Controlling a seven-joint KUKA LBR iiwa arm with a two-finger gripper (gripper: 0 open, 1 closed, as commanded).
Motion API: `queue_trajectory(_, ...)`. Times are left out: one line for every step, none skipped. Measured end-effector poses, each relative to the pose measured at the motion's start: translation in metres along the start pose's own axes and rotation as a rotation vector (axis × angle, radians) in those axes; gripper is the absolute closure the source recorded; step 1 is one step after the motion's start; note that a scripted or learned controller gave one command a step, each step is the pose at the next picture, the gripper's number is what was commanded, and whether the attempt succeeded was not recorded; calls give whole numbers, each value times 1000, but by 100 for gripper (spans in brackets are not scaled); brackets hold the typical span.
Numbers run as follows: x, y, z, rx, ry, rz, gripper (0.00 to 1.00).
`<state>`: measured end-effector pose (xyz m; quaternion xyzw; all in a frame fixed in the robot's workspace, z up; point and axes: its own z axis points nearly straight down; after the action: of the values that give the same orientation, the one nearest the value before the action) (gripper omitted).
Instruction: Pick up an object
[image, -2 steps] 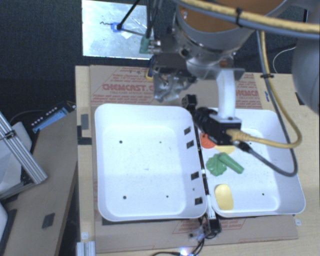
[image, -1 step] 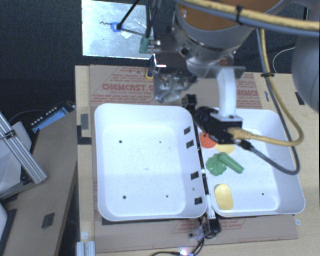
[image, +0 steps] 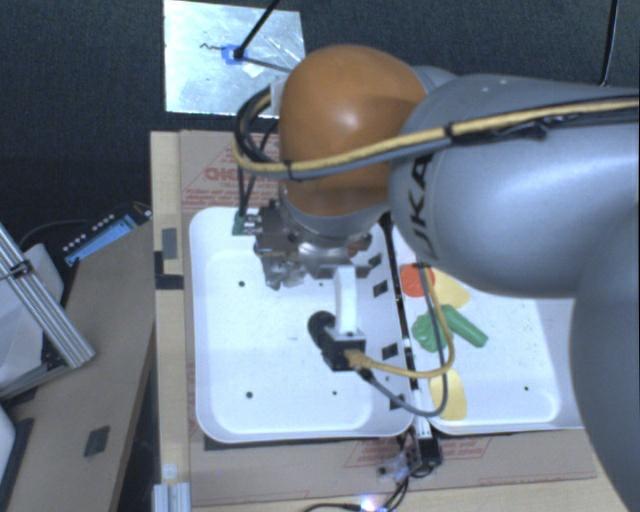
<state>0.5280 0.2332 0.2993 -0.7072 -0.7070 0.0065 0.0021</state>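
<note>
Your gripper (image: 288, 262) hangs low over the far half of the left bin (image: 240, 350); whether it is released or clenched you cannot tell, for the wrist hides it. The things to pick lie in the right bin (image: 520, 400), near its left wall: an orange piece (image: 412, 276), a yellow piece (image: 455, 293) and a green piece (image: 458, 328), close together and partly under the arm (image: 500, 180). The likeliest failure is a grasp on bare bin floor, since the gripper stands well apart from all three; a descent near the walls where the bins meet could strike a rim; the crowded pieces may slide on the smooth white plastic. The bench (image: 110, 330) looks like brown board; beyond it you have dark floor and a foil sheet (image: 230, 60).
</note>
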Motion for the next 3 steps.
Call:
queue_trajectory(-33, -43, 14, -7, 5, 1, 100)
queue_trajectory(-34, -42, -115, -26, 13, -4, 100)
queue_trajectory(2, -18, -158, -20, 11, -6, 100)
